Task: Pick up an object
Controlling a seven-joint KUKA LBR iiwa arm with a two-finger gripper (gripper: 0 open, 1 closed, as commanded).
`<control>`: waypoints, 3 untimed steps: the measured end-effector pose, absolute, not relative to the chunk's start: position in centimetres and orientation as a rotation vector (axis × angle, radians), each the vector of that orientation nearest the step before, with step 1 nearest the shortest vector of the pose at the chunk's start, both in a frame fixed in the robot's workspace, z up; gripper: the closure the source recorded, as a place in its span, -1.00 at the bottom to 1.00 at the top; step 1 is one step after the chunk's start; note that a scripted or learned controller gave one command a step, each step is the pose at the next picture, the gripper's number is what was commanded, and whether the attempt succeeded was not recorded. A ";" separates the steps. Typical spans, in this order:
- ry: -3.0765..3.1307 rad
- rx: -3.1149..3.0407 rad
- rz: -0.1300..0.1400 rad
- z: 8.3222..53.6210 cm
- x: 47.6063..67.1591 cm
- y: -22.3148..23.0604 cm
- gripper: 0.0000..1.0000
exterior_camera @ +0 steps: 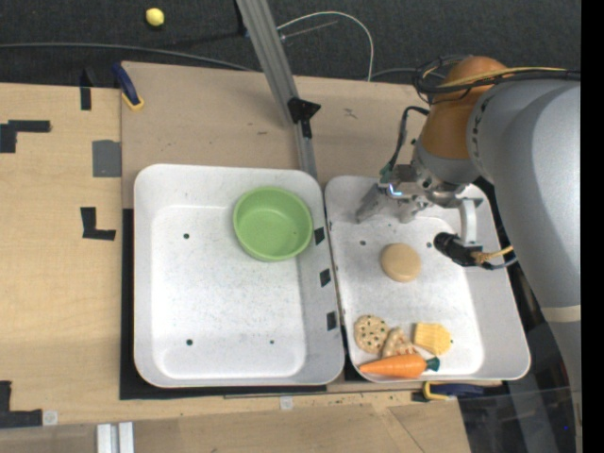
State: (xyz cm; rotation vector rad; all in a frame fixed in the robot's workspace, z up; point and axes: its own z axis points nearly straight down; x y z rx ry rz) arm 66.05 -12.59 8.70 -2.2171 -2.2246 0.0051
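My gripper [411,215] hangs over the far end of the right bin [491,347], with its fingers spread open and nothing between them. A tan round bun [401,262] lies on the bin floor just in front of the gripper, apart from it. At the near end of the same bin lie a chocolate-chip cookie [370,331], a yellow wedge [433,336] and an orange carrot [396,366], close together. A green bowl [273,223] stands upright in the far right part of the left bin [160,281].
A grey metal pole [274,55] slants down to the far edge between the bins. The arm's big grey body [538,187] overhangs the right bin's right side. A small yellow ball [155,16] lies off the bench at the far left.
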 end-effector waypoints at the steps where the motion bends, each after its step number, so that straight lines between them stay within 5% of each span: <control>1: -2.227 -2.216 0.005 9.8 66.1 -12.5 1.00; 3: -2.226 -2.222 -0.004 18.9 65.5 -12.2 1.00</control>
